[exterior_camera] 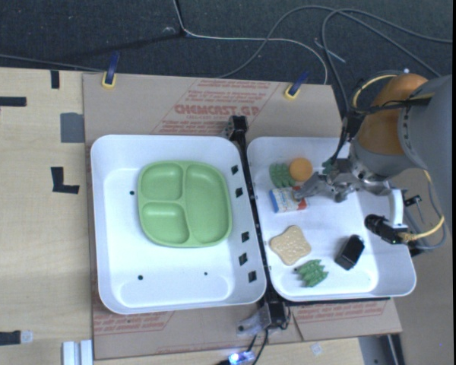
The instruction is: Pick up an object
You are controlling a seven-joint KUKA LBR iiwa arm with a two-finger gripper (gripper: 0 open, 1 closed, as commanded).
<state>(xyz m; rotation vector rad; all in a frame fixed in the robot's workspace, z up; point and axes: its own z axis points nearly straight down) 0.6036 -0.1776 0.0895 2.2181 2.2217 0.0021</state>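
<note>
The right bin (380, 280) holds several small objects. An orange ball (301, 169) lies beside a green leafy piece (280, 176), with a small blue and white carton (283, 199) just below them. A tan toast slice (290, 245), a green vegetable piece (311, 273) and a black block (350, 251) lie nearer the front. My gripper (310, 188) reaches in from the right, low over the bin, its tips close to the carton and just below the orange ball. Nothing shows between its tips.
The left bin (114, 204) bears a green divided plate (185, 203). A black divider with clips (245, 204) runs between the bins. Cables trail over the dark floor behind the bench, and the arm's body (395, 128) hangs over the right bin's far right side.
</note>
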